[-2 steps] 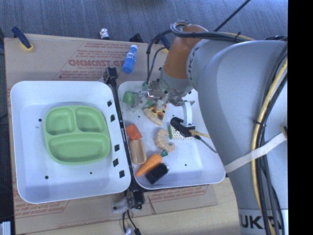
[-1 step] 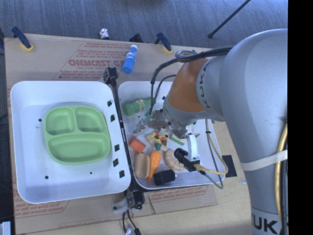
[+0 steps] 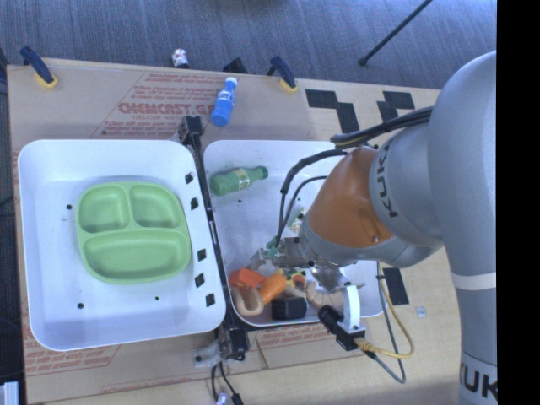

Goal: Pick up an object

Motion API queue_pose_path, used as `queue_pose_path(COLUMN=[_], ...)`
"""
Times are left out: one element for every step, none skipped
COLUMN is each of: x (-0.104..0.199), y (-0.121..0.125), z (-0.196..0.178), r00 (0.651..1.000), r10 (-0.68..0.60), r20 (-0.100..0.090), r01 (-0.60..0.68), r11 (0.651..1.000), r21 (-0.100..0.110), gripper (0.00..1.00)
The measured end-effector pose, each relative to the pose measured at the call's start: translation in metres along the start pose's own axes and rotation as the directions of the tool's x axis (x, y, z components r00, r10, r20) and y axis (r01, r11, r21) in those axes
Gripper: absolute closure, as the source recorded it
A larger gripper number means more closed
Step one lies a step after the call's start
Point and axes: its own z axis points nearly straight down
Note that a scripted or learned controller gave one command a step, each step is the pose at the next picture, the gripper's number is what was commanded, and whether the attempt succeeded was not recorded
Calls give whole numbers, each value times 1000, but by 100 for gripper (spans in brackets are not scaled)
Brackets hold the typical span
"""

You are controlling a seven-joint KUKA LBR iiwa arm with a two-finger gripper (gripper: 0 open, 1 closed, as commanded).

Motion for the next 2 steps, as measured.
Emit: queue_pose_path(x=[-2, -56], y=[1, 23], z=[-10, -105], r00=[1000, 1000], r10=[-3, 0], r20=[3, -9], r01=[3, 0], r11=[1000, 1000], r21=[-2, 13], gripper=[100, 100])
